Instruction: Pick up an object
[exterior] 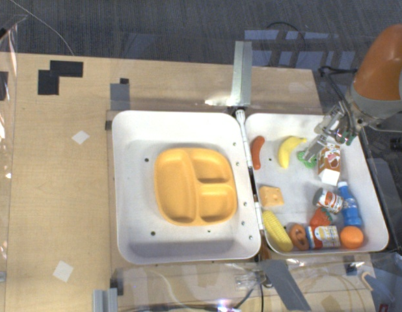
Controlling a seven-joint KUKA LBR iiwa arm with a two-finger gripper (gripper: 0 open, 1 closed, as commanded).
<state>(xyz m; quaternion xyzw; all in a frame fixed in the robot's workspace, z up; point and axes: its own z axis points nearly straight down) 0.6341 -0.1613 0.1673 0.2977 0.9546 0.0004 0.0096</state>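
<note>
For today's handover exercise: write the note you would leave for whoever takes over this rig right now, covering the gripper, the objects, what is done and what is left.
Gripper: low over the back of the right bin, beside the banana and a small carton; nothing seen between its fingers.
Objects: all in the right bin, including a sausage, cracker, corn, orange and bottles. The left bin holds a yellow tray.
Done: nothing picked up yet.
Left: grasp one object and lift it.

An end effector [323, 140] hangs over the right bin's [378, 203] upper edge, beside a banana [289, 150]; a yellow tray [194, 184] fills the left bin [133, 174].
</note>
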